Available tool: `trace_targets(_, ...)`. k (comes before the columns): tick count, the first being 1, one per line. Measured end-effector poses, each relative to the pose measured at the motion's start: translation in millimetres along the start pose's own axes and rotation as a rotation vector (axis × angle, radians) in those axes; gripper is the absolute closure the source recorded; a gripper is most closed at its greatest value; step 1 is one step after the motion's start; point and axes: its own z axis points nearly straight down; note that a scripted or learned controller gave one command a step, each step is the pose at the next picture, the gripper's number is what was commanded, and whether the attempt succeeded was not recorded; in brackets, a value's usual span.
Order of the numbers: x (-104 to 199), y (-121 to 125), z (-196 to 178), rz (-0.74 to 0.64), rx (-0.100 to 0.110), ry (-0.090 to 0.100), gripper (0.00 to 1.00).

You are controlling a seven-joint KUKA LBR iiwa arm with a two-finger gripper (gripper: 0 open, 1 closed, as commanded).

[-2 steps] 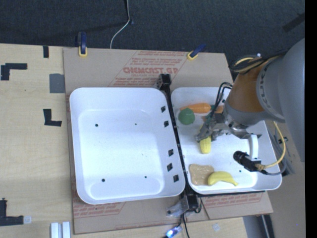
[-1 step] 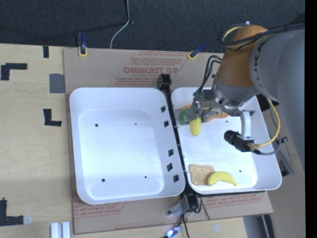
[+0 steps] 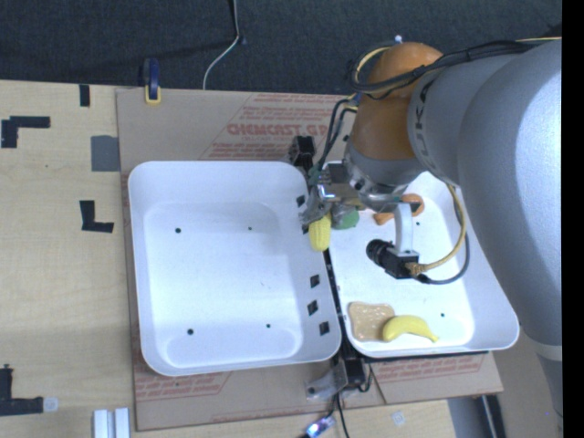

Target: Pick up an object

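Observation:
My gripper (image 3: 318,219) hangs over the ridge between the two bins, at the left edge of the right bin (image 3: 484,322). Its fingers are shut on a small yellow object (image 3: 319,236), which sticks out below the fingertips. A green object (image 3: 346,216) lies just right of the gripper, partly hidden by the wrist. An orange object (image 3: 402,212) peeks out from under the arm in the right bin. A yellow banana (image 3: 409,328) and a flat tan piece (image 3: 367,318) lie at the near end of the right bin.
The left bin (image 3: 146,272) sits to the left of the gripper. The bulky grey arm with its orange band (image 3: 401,99) covers the far part of the right bin, and a black cable fitting (image 3: 388,256) hangs beside it.

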Motion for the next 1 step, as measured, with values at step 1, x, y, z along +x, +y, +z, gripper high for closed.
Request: trace_targets(1,35.5,-17.4,0.0,0.005,0.002,-0.003,1.0)
